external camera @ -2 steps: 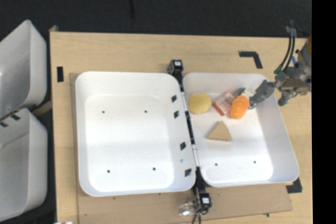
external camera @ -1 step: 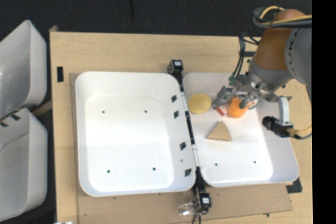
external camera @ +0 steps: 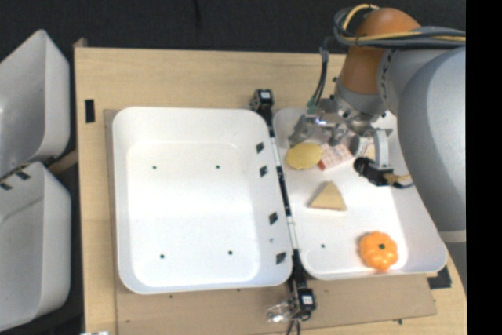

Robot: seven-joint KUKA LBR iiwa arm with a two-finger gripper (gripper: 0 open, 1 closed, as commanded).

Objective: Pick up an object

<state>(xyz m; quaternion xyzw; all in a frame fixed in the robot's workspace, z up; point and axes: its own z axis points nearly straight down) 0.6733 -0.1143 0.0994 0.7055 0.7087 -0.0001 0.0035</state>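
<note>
The right bin (external camera: 416, 235) holds a yellow rounded object (external camera: 303, 156) near its far left, a tan wedge (external camera: 328, 198) in the middle and a small orange pumpkin (external camera: 378, 249) near the front. A small white and red item (external camera: 337, 158) lies right beside the yellow object. My gripper (external camera: 329, 129) hangs low over the bin's far end, just above and behind the yellow object and the white and red item. Nothing shows between its fingers.
The left bin (external camera: 125, 192) lies beside the right one, with a row of black clips (external camera: 276, 196) along the divide. The grey arm (external camera: 431, 114) covers the right bin's far right corner. White rounded shapes (external camera: 27, 169) stand at the left edge.
</note>
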